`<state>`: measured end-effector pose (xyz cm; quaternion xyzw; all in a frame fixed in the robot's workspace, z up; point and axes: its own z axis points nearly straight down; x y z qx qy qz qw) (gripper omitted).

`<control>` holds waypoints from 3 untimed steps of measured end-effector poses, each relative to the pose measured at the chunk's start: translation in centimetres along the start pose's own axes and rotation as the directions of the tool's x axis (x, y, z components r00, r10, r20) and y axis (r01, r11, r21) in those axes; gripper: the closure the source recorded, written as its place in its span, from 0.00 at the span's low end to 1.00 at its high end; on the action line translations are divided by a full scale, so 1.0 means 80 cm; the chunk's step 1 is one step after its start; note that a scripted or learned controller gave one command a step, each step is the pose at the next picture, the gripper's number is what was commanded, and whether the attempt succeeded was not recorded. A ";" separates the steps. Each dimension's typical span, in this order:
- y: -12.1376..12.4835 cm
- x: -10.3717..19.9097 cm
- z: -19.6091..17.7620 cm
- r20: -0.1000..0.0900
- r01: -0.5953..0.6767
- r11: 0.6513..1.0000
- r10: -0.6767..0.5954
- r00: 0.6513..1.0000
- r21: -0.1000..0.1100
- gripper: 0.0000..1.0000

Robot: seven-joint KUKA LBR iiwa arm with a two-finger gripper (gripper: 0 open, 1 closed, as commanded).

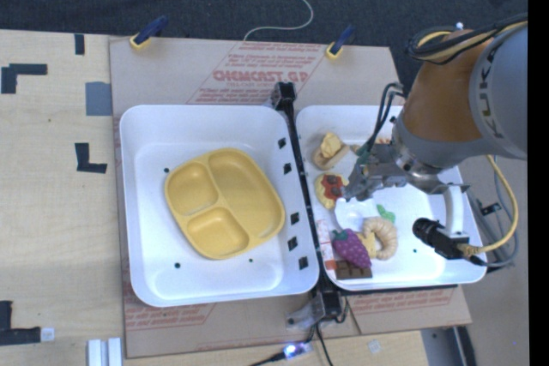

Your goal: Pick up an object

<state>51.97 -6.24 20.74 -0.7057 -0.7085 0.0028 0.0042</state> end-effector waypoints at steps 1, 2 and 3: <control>-0.018 0.011 -0.008 0.001 -0.001 1.000 0.001 1.000 -0.002 1.00; -0.013 0.017 -0.029 0.002 -0.001 1.000 0.002 1.000 -0.005 1.00; -0.015 0.021 -0.007 0.002 -0.003 1.000 0.003 1.000 -0.001 1.00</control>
